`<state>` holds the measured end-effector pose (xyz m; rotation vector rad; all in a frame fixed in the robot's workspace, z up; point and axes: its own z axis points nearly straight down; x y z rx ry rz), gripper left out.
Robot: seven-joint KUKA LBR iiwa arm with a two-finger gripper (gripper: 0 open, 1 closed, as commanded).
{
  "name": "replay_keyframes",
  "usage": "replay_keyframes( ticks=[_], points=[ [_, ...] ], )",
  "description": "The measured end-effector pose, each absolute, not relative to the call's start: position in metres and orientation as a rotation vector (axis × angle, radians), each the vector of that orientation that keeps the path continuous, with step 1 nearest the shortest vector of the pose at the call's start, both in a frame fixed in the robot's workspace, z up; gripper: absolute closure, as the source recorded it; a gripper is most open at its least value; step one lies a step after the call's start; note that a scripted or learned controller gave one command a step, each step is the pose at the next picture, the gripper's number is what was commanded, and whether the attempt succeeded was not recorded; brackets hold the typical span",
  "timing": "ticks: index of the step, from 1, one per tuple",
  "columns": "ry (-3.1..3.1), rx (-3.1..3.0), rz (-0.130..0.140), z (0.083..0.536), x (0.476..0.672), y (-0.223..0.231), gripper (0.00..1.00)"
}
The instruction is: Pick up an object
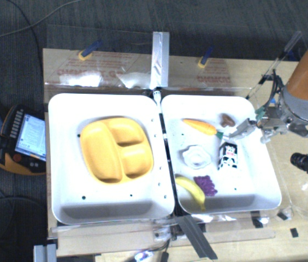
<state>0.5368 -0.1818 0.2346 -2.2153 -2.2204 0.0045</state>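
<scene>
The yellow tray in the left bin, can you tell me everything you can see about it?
The yellow tray looks like smooth plastic, with rounded corners and a raised rim. Ridges split it into one long compartment on the left and two smaller ones on the right. It lies flat, right way up, turned a little askew, in the middle of the left bin. It rests on the bin's floor, with white floor showing around it.

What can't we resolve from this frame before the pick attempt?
- End effector: small and blurred at the right bin's rim; finger state unreadable.
- Arm: cut off by the right edge of the camera view.
- Small brown item beside the carrot: too small to identify.
- Banana and grapes: whether they touch is unclear.
- White round item: low contrast against the bin, shape unclear.
</scene>
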Motion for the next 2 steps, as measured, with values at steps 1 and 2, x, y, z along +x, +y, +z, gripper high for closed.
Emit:
replay_keyframes(
  ticks=[1,2],
  points=[
    [-2.35,-2.076,0.005,0.11,0.581,-0.181,0.0],
    [-2.549,-1.826,0.003,0.153,0.534,-0.114,0.0]
  ],
)
